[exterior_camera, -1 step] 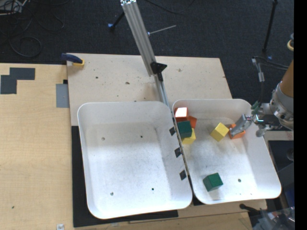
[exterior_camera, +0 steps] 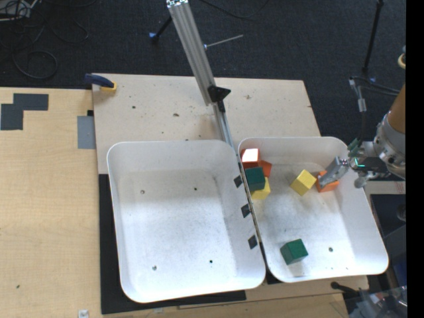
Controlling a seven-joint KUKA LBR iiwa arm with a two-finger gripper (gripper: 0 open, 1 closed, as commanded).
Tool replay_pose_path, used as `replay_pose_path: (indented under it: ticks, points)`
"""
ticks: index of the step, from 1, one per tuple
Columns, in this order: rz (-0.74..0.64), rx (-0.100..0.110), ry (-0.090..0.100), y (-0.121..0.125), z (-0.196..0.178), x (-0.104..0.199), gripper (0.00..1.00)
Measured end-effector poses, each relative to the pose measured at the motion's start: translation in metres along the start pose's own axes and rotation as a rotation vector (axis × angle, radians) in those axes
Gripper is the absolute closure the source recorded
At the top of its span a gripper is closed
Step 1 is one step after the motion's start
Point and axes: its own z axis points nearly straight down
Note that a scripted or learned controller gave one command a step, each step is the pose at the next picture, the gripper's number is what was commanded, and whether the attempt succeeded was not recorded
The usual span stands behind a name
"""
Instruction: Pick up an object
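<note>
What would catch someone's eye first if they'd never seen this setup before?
Probably the bright blocks in the right bin: a cluster of orange, green and yellow ones against its left wall, a yellow block near the middle, and a lone green block toward the front. Next, the gripper reaching in from the right, its tip at a small orange block beside the yellow one. A long metal beam slants up behind the bins.

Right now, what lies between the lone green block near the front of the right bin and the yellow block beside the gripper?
In the camera view, nothing: between the green block and the yellow block is bare white bin floor.
</note>
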Motion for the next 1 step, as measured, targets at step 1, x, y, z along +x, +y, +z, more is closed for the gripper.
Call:
replay_pose_path:
  ticks: [1]
  points:
    - [0.000, 0.007, 0.002, 0.0021, 0.0636, 0.0045, 0.00]
